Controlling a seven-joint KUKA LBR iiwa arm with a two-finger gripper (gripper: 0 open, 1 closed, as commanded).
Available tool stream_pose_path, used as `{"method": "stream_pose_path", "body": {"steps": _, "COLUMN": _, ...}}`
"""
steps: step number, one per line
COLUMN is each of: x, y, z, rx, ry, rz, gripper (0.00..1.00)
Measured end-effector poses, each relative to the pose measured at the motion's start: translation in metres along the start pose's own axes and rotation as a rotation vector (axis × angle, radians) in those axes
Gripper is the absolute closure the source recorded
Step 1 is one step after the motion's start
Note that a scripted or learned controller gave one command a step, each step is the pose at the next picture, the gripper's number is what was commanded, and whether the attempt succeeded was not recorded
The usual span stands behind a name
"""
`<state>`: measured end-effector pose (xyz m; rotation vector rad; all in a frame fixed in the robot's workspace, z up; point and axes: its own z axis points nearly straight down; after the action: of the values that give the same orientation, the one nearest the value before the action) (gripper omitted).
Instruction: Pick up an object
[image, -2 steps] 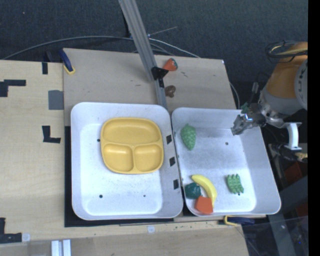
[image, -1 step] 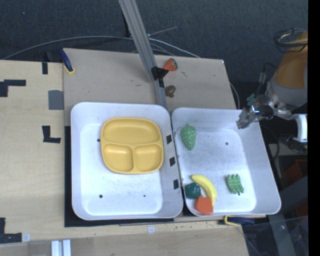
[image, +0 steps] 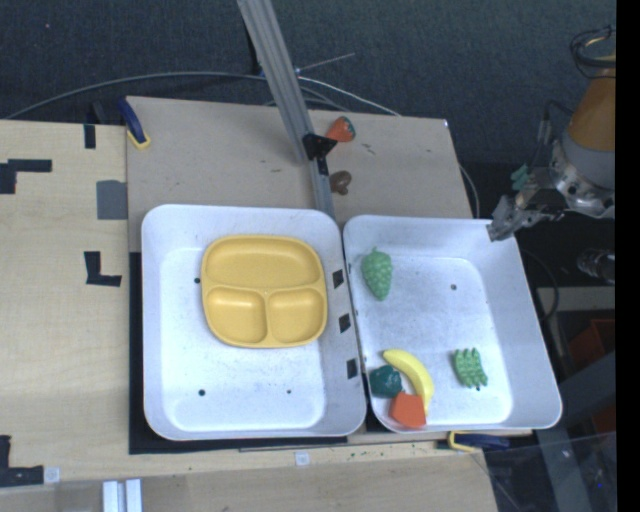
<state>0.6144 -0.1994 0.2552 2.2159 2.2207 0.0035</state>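
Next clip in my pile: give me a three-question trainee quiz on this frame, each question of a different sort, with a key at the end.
1. True or false: the yellow three-compartment plastic plate lies in the left white bin.
2. Multiple choice: which item touches the yellow toy banana at the right white bin's near edge? A) the green toy grape bunch B) the orange-red toy block C) the small green ridged toy
3. Fill in: the two-finger gripper sits over the right bin's far ____ corner.

Key: 1 true; 2 B; 3 right.
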Motion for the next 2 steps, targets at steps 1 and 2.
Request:
{"method": "stream_pose_path", "body": {"steps": 1, "x": 0.054, "y": -0.002, "z": -0.007, "rx": 0.005, "ry": 0.003, "rz": -0.004, "gripper": 1.0}}
{"method": "stream_pose_path", "body": {"steps": 2, "x": 0.098, "y": -0.011, "z": 0.0, "rx": 0.007, "ry": 0.002, "rz": -0.003, "gripper": 1.0}}
